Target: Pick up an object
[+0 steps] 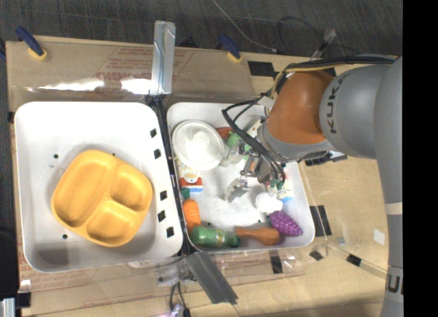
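- The grey arm with its orange band enters from the right of the frame and bends down over the right bin.
- The gripper hangs low at the middle of the right bin, above bare white floor; its metal fingers stand slightly apart with nothing seen between them.
- A white bowl sits in the upper left of the right bin, well clear of the gripper.
- Along the bin's left wall lie a small red and white carton and, below it, an orange carrot-like toy.
- Across the bottom edge lie a green vegetable toy, a brown drumstick-like toy and purple grapes, the grapes at the lower right.
- A white piece lies just right of the gripper, above the grapes.
- The left bin holds a yellow divided tray, lying tilted at its centre.
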Controlling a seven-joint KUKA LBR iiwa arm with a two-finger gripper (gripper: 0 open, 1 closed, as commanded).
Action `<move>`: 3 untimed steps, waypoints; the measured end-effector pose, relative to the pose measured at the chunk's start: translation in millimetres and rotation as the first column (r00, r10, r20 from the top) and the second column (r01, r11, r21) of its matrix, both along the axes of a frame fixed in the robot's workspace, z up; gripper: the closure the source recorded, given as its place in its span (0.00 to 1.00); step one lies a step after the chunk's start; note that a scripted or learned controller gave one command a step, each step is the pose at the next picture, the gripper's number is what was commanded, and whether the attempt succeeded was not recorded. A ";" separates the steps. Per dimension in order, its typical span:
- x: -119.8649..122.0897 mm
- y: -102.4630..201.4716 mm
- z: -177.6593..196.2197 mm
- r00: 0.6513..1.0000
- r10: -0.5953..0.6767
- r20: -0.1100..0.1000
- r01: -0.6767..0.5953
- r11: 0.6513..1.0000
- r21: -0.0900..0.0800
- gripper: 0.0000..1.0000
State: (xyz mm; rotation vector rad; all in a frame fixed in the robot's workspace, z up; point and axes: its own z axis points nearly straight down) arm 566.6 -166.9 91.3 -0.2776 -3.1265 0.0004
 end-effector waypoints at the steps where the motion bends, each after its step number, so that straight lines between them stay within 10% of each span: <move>1: -72.2 -41.7 2.1 1.000 -0.019 0.006 0.019 1.000 -0.001 0.00; 3: -20.5 -43.0 2.3 0.988 0.156 0.007 -0.156 0.988 -0.002 0.00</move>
